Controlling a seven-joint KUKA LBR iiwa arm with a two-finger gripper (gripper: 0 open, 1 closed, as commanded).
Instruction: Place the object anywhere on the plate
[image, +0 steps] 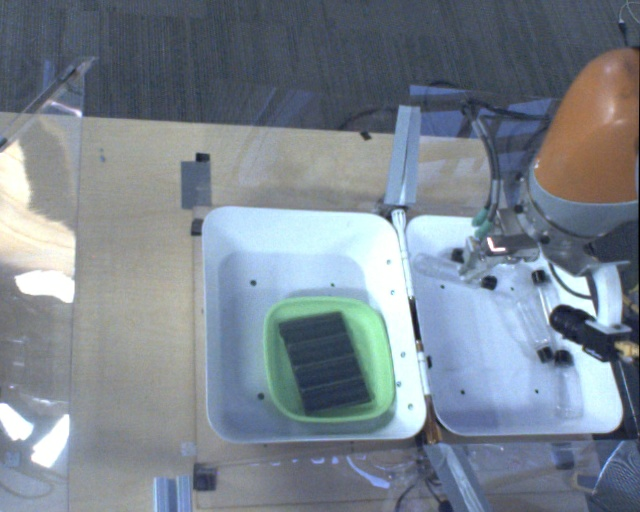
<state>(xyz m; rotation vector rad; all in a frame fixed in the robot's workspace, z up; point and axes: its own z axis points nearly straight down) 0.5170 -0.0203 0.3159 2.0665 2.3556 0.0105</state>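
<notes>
A dark grey ridged block (322, 362) lies flat on the green plate (276, 338), which sits in the front part of the left bin (240, 290). My gripper (492, 262) hangs over the back of the right bin (480, 380), well to the right of the plate and apart from the block. The orange-banded arm (595, 130) rises above it at the upper right. Nothing dark shows at the gripper.
A metal divider post (403, 160) stands behind the seam between the two bins. Cables and black fittings (585, 335) hang off the wrist over the right bin's right side. A clear panel (40, 300) covers the bench at the left.
</notes>
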